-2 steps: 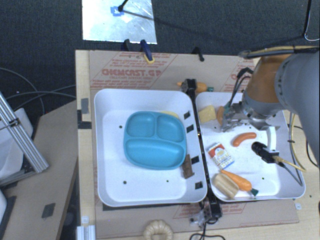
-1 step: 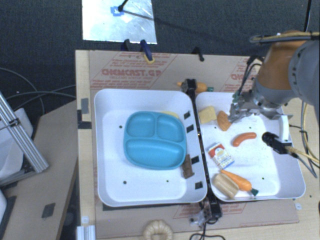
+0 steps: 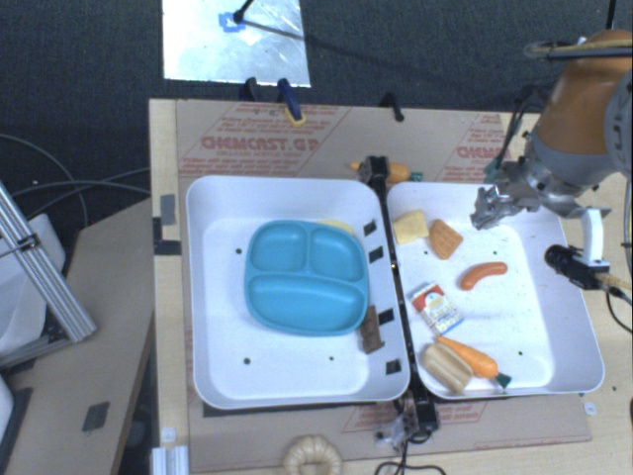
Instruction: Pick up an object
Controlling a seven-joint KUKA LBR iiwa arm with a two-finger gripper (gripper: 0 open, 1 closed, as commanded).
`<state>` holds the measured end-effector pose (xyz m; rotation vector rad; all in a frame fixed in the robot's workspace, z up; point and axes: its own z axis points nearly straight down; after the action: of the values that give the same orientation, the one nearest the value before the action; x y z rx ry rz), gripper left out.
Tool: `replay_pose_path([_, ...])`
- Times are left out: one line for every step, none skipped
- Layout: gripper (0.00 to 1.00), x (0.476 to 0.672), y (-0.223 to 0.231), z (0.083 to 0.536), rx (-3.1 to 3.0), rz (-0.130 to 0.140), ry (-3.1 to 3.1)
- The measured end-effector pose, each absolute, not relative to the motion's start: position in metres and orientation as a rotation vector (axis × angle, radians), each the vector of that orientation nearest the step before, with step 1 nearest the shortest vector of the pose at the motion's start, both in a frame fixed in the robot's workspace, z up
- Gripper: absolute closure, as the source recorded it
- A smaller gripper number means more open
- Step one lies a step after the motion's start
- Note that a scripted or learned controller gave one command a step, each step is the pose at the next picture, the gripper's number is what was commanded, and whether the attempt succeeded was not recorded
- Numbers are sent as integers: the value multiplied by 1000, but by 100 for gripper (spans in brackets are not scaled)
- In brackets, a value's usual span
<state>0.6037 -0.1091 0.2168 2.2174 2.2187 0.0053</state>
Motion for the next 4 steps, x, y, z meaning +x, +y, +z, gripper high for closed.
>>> replay_pose_path([100, 605, -109, 225, 2216, 3, 2223])
replay_pose_path([100, 613, -54, 235, 2209, 6, 2232])
replay_pose_path([100, 605, -5, 222, 2211, 3, 2232])
replay_pose_path([100, 621, 22, 227, 2213, 5, 2228])
